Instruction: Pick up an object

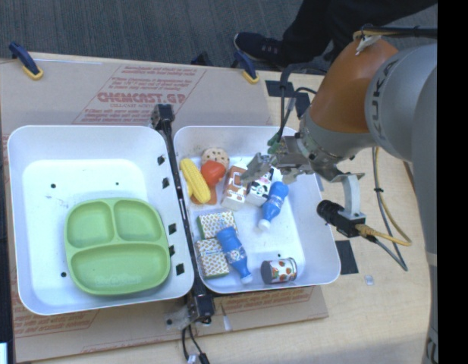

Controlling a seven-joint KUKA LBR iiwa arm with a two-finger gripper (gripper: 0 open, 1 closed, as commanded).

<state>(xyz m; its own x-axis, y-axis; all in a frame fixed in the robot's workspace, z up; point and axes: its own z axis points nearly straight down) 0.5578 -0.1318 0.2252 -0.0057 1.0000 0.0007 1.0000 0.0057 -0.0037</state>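
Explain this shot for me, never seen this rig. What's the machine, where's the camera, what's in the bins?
One camera looks down at a slant on two shallow white bins. The grey arm with the orange band reaches in from the right; its pincer hangs low over the right bin, above a small carton. I cannot tell whether it grips anything. That bin also holds a toy corn cob, a tomato, a cookie, two blue bottles, two patterned packets and a can. The left bin holds a green divided plate.

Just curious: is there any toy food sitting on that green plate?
No, the green plate lies bare in the left bin.
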